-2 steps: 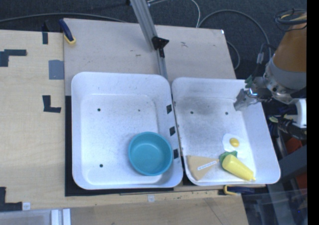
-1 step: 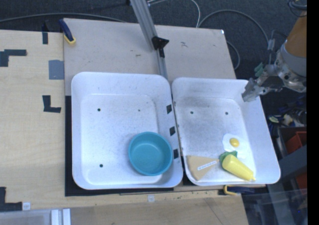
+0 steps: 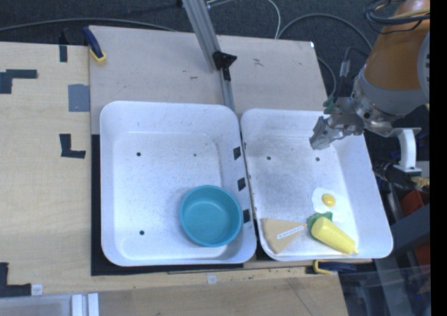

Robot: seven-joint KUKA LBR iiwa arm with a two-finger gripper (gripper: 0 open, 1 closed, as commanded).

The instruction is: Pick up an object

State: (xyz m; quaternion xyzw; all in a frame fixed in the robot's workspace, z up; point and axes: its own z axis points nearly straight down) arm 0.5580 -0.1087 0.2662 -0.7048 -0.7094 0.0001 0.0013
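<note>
So the gripper [image 3: 323, 138] is hanging over the upper right part of the right bin [image 3: 290, 126], and honestly I can't tell whether the jaws are spread or pressed together, too small and blurry. Nothing visible between them. The pickable stuff sits at that bin's near end, well apart from the gripper: a toy fried egg [image 3: 325, 200], a yellow corn cob with a green tip [image 3: 332, 233] just below it, and a cheese wedge [image 3: 281, 233] beside the corn. A blue bowl [image 3: 210, 214] is in the left bin [image 3: 140, 126]. Main risk I'd guess: those three are crowded into the corner, so jaws could clip the wall or nudge a neighbour.
</note>
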